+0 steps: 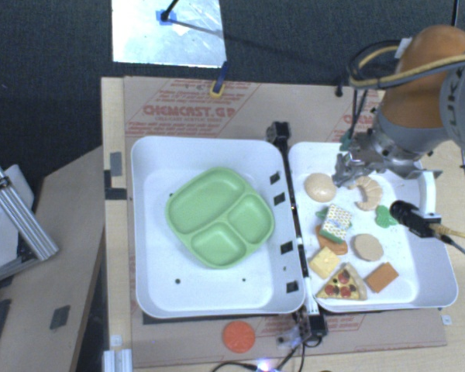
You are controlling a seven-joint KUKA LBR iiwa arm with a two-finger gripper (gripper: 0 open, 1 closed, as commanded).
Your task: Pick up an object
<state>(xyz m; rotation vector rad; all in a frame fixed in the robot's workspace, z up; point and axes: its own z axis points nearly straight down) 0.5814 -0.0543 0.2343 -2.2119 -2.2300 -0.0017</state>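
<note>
The right bin (442,281) holds several toy foods: a beige bun (320,186), a croissant (368,194), a small green piece (384,216), a patterned box (337,221) lying on an orange piece (333,244), a round brown cookie (367,247), a yellow cheese wedge (324,263), a pizza slice (342,284) and an orange cracker (381,277). My gripper (348,172) hangs low over the bin's far side, between the bun and the croissant, just above them. Nothing shows between its tips.
The left bin (151,285) carries a green divided plate (219,217). A black divider with clips (288,208) runs between the bins. An orange disc (239,335) lies on the cardboard in front of the bins.
</note>
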